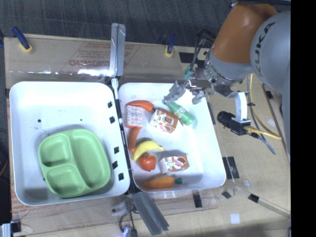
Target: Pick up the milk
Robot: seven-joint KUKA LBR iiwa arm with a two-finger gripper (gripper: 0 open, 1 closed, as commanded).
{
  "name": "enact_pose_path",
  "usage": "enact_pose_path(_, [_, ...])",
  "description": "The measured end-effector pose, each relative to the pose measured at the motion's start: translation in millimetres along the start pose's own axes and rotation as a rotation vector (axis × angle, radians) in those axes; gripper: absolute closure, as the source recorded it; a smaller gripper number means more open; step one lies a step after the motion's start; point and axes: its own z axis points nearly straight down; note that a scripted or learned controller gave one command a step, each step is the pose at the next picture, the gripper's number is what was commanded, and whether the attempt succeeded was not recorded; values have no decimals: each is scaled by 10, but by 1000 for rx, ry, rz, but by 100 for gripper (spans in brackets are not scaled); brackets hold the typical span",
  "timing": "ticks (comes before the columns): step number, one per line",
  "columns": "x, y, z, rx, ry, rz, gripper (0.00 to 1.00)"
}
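End effector [185, 94] hovering open, gripping nothing, just above green bottle [180, 113]; milk [164, 121] lying beside bottle.

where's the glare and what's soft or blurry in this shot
Camera view: glare streaks along the clear sheet's edge above the left bin; the right bin floor looks bright but not blown out; soft shadows sit under the green tray; the gripper and small cartons look slightly soft, labels unreadable.

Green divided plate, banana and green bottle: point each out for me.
green divided plate [74, 163]: camera view, on the ridge between its compartments.
banana [147, 146]: camera view, on the middle of its curve.
green bottle [180, 112]: camera view, on its body.
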Motion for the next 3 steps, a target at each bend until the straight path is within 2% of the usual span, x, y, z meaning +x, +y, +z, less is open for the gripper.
enact_pose_path(1, [-129, 101, 1515, -3, -1, -110, 0])
enact_pose_path(2, [-128, 103, 1417, -3, -3, -115, 100])
enact_pose_path(3, [-127, 104, 1417, -3, -3, -115, 0])
